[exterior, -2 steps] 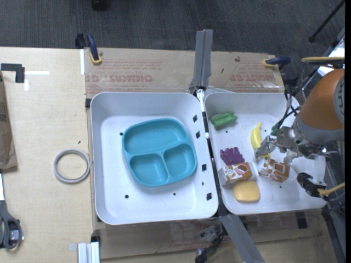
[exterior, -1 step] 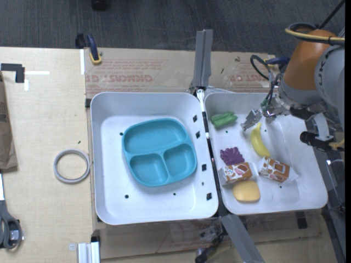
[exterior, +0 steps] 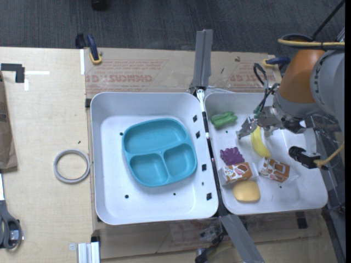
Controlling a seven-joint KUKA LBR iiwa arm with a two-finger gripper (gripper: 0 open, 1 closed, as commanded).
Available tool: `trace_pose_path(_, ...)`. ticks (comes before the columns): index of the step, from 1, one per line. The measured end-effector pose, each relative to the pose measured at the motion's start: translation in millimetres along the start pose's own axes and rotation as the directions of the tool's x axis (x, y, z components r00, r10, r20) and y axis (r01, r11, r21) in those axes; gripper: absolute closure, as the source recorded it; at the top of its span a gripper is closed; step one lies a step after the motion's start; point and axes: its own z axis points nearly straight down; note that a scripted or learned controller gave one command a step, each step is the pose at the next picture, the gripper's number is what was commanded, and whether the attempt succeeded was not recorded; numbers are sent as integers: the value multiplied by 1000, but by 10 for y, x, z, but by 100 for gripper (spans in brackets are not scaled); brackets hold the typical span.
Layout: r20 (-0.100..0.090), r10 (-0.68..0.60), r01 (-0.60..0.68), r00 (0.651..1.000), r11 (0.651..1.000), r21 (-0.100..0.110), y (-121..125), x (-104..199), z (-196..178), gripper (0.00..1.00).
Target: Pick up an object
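My gripper (exterior: 248, 129) hangs over the back middle of the right bin (exterior: 312, 193), open, with nothing between its fingers. Just right of and below its tips lies a yellow banana (exterior: 259, 142). A green pepper-like piece (exterior: 223, 119) lies to the gripper's left near the bin's back wall. Purple grapes (exterior: 232, 156) sit in front of the gripper. Nearer the front are two small printed packets, one (exterior: 237, 172) by the grapes and one (exterior: 273, 170) to its right. A yellow rounded piece (exterior: 246, 191) lies closest to the front wall.
The left bin (exterior: 104, 163) holds a blue divided plate (exterior: 159, 152). The grey divider post (exterior: 203, 59) rises between the bins at the back. A roll of tape (exterior: 72, 165) and scissors (exterior: 10, 230) lie on the wooden bench at left.
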Motion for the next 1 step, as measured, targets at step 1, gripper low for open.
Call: trace_pose_path(1,1,4,-4,1000,1000,-1,0,-14,-94,100)
